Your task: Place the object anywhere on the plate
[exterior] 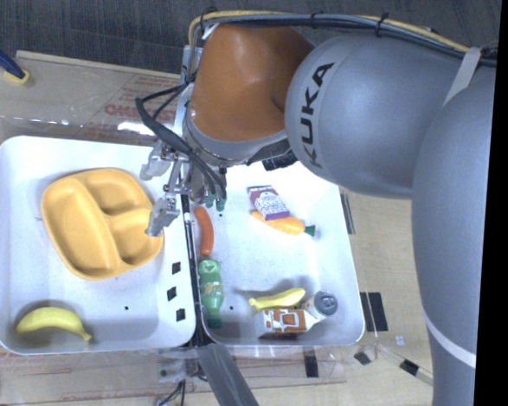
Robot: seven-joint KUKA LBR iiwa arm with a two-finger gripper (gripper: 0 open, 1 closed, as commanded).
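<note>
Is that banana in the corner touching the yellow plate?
Apart. The camera view shows bare white bin floor between the banana at the left bin's near corner and the yellow plate farther back.

Grey arm (pixel 398 121) lettered KUKA, orange band (pixel 241 80), seemingly black cables (pixel 336 23).

Glossy plastic plate (pixel 96 221), smooth bins (pixel 10 224)

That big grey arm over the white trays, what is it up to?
The arm is meant to put an item on the yellow plate, which sits in the left bin with a banana. Its hand hovers over the divide between the bins, beside the plate's right edge. I cannot see anything held in it. The right bin has a sausage, green bottle, carrot, small banana and a few cartons.
</note>
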